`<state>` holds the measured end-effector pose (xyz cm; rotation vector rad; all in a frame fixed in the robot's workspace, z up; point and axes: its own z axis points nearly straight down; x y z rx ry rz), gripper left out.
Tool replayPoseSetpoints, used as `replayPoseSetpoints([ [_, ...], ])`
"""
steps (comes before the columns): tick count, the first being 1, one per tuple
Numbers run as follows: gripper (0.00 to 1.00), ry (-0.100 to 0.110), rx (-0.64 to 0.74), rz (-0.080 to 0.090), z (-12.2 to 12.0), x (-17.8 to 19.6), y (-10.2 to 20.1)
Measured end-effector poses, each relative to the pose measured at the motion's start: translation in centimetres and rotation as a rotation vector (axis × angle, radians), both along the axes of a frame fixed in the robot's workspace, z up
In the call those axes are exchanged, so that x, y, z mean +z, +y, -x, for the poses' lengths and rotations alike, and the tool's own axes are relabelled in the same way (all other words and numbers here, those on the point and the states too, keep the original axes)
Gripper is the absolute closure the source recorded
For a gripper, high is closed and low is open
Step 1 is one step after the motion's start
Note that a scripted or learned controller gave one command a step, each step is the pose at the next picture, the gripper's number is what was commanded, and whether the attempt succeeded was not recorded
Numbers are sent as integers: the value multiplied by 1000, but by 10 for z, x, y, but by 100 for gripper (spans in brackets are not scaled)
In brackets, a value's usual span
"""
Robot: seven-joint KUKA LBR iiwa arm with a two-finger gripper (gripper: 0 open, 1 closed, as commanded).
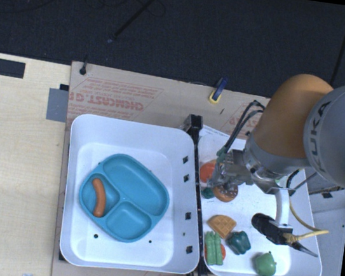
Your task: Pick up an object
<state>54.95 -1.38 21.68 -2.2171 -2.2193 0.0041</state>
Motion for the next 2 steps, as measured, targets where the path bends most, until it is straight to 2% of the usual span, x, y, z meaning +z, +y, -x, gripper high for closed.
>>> replayPoseSetpoints([
  [1, 100, -4, -4, 1, 4, 19, -5],
  [2, 100, -3, -1, 1, -6, 17, -1],
])
